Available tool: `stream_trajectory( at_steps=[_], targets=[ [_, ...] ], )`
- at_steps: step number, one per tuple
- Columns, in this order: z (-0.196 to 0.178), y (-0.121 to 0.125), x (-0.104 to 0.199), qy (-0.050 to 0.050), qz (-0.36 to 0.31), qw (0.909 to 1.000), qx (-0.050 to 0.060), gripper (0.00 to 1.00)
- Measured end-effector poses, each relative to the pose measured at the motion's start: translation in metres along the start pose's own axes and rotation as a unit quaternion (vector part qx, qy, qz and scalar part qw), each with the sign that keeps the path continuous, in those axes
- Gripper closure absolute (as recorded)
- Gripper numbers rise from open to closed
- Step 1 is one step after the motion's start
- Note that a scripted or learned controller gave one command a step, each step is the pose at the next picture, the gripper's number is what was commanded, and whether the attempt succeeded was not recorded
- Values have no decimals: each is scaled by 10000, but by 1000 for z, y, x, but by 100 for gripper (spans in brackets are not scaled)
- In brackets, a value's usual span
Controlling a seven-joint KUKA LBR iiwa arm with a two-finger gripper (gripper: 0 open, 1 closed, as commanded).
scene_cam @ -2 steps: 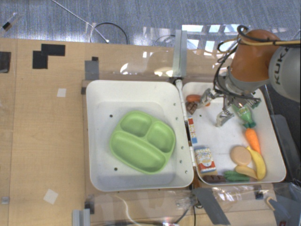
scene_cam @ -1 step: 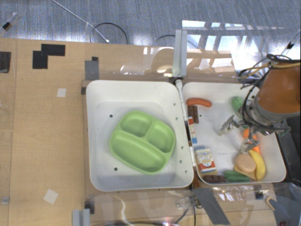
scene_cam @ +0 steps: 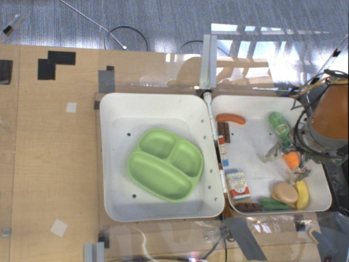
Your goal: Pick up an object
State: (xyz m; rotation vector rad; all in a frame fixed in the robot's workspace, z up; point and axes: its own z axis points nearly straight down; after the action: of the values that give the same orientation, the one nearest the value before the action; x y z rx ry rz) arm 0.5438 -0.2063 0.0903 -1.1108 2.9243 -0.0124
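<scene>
The arm is seen at approx. 3 o'clock over the right bin (scene_cam: 327, 198), wrist lowered among the items. The end effector (scene_cam: 294, 165) is placed just by a small orange object (scene_cam: 292, 159); whether it's clenched or released can't be told. Step in hand: prob. the approach/grasp, nothing seen lifted. Toward 5 o'clock a banana (scene_cam: 301, 194) and a tan round item (scene_cam: 285, 192) are touching. Next, a secure closure on one object and a straight lift are called for.

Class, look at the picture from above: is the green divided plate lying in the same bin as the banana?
No: the green divided plate lies in the left bin, while the banana lies in the right bin.
</scene>
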Motion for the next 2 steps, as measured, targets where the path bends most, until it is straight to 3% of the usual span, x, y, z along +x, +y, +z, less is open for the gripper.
stream_trajectory(
  at_steps=[1,2],
  targets=[
    [1,-21,-25,3,140,9999,-6,0],
    [3,-69,-83,-2,383,9993,-17,0]
  ],
)
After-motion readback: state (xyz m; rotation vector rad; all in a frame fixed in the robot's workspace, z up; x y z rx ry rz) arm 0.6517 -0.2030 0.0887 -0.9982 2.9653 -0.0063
